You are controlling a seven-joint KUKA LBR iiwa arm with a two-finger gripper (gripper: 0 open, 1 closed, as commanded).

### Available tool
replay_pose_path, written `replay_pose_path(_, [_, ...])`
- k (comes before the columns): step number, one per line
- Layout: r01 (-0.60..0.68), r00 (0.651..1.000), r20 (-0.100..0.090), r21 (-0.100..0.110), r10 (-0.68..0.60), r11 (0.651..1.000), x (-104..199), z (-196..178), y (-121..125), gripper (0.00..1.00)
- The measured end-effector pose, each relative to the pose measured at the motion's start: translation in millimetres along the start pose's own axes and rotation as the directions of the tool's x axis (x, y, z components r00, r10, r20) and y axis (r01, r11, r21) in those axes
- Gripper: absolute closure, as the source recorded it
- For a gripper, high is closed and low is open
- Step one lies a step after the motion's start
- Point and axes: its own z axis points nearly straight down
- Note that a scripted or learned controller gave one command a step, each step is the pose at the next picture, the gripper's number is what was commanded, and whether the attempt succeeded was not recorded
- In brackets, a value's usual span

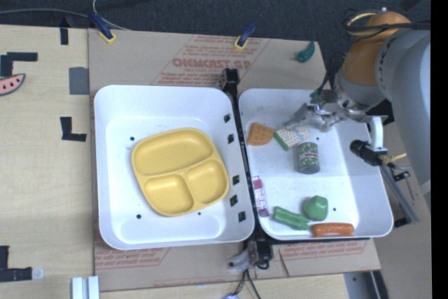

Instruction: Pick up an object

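I see several candidate objects in the right bin (364,217). A small can (307,157) with a green-and-grey label stands near the middle. Just beside it on the far left lies a flat packet (290,136), pale with a green end, and left of that an orange wedge-shaped piece (260,134). Along the near wall sit a green round piece (316,207), a long green piece (290,218) and an orange carrot-like piece (332,228). A slim pink-and-white packet (259,194) lies against the left wall.

The near cluster is crowded against the wall, the green round piece almost touching the carrot-like one. The can has bare white floor on its near and right sides. The left bin (112,171) holds a yellow divided tray (180,170), set at a slant, with bare white floor around it. Both bins rest on cardboard (140,59) on the bench (35,171).

The tool (313,113) sits low over the far part of the right bin, its tip just above the flat packet's far end. I cannot tell how far its jaws stand apart, or whether it touches the packet.
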Motion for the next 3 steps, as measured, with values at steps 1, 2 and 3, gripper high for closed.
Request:
replay_pose_path(1, [-0.001,1.000,-0.001,-0.002,0.001,1.000,12,0,-97,0.00])
replay_pose_path(2, [-0.003,1.000,0.001,-0.004,0.003,1.000,38,0,-142,0.00])
replay_pose_path(3, [0.000,1.000,0.000,0.002,0.000,1.000,32,2,-87,0.00])
